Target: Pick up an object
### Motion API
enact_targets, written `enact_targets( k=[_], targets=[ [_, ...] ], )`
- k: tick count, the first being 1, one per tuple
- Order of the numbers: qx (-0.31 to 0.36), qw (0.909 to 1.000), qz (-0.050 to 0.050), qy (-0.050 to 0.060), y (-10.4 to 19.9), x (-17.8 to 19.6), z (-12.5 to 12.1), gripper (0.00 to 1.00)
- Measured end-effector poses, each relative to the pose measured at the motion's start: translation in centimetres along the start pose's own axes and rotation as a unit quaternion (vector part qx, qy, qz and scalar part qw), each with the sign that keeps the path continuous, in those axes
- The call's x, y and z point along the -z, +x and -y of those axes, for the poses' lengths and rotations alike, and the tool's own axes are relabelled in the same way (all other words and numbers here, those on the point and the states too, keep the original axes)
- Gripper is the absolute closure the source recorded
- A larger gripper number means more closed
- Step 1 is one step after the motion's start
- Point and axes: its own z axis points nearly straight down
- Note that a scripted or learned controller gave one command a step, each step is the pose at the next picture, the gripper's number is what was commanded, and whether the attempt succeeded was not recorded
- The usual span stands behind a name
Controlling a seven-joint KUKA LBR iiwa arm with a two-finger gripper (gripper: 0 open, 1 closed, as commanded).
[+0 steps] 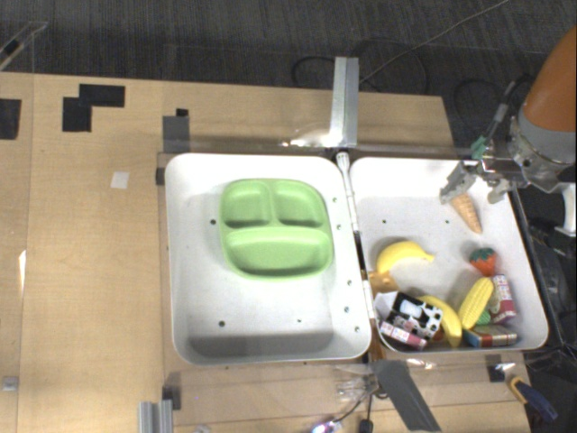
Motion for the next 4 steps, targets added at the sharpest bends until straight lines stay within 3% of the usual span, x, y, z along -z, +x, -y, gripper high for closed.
enact_targets(
  k=[1,3,4],
  targets=[
    [0.047,0.9989,0.0,0.001,6.3,-12.3,4.7,0.0],
    [0.069,0.9976,0.0,-0.004,5.8,-14.2,3.6,0.0],
    [0.069,0.9975,-0.002,-0.009,6.1,-12.9,3.3,1.0]
  ],
)
